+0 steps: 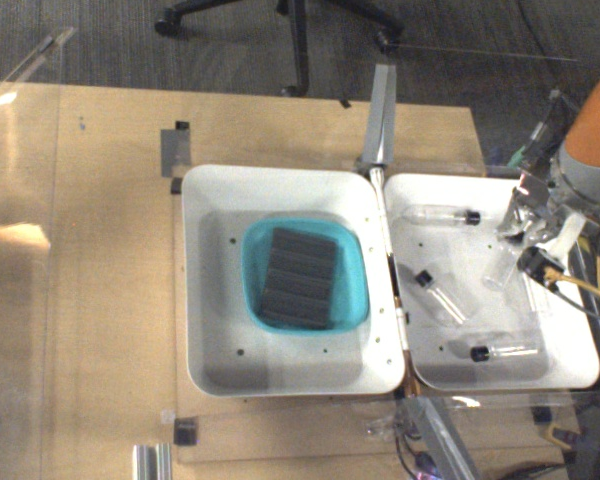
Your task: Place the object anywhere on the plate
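Left bin (pixel 210 268): teal plate (pixel 352 288) at centre, dark ridged block (pixel 300 278) on it, open white floor along every wall. Right bin (pixel 580 368): three clear tubes (pixel 440 298) with black caps, well apart. Wooden table (pixel 90 298), grey carpet (pixel 100 28) beyond. Gripper (pixel 535 238) over right bin's far right edge; opening cannot be told. Tubes near, toward the bin's middle.

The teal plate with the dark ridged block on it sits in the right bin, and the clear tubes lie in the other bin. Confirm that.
Wrong bin. In the camera view the teal plate, with the dark ridged block on it, sits in the left bin; the clear tubes lie in the right bin.
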Available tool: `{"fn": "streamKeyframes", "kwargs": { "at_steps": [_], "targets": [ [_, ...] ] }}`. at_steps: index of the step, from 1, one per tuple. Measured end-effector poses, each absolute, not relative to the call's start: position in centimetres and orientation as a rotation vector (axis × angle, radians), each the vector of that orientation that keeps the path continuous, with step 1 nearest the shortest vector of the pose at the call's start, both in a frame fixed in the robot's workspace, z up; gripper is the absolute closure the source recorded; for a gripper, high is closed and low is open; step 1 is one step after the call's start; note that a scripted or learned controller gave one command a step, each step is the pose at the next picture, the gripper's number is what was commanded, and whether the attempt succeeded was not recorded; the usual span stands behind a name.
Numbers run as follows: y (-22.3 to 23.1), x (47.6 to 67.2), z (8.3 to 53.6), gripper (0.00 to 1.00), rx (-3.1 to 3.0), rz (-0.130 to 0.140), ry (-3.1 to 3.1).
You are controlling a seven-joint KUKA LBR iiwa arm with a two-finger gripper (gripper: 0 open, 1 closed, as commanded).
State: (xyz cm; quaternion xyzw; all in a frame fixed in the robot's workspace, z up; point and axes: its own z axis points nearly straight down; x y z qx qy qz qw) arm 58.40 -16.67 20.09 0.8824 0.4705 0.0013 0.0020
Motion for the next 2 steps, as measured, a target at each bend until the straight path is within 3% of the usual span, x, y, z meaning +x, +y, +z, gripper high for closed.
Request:
{"fn": "streamKeyframes", "kwargs": {
  "at_steps": [1, 2],
  "targets": [
    [-7.4, 54.1, 18.4, 1.0, 2.713, 0.004, 1.582],
    [-0.2, 51.8, 18.4, 1.0, 2.683, 0.004, 1.635]
  ]
}}
